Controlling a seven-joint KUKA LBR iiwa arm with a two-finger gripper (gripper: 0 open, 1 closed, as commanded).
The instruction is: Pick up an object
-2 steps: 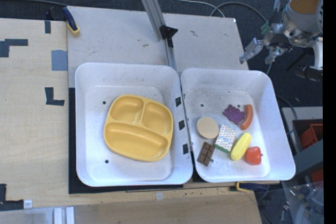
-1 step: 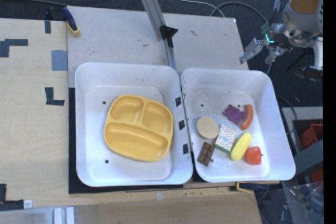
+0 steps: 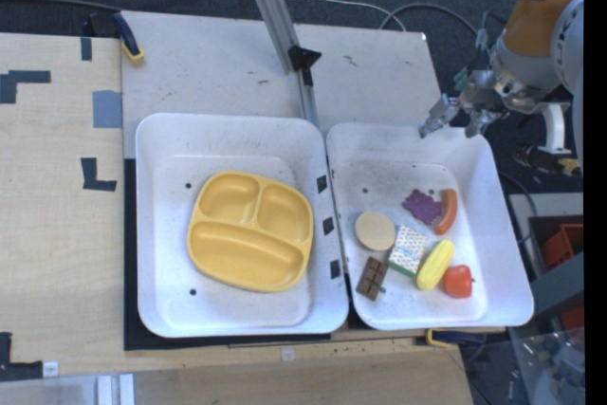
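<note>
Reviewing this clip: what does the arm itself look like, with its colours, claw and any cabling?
The arm is grey, with rounded housings and an orange band near the top of the view. Dark cables loop around its upper part. At its end sits a small metallic claw, grey and silvery, with dark fittings behind it, over the far right corner of the right bin.
</note>
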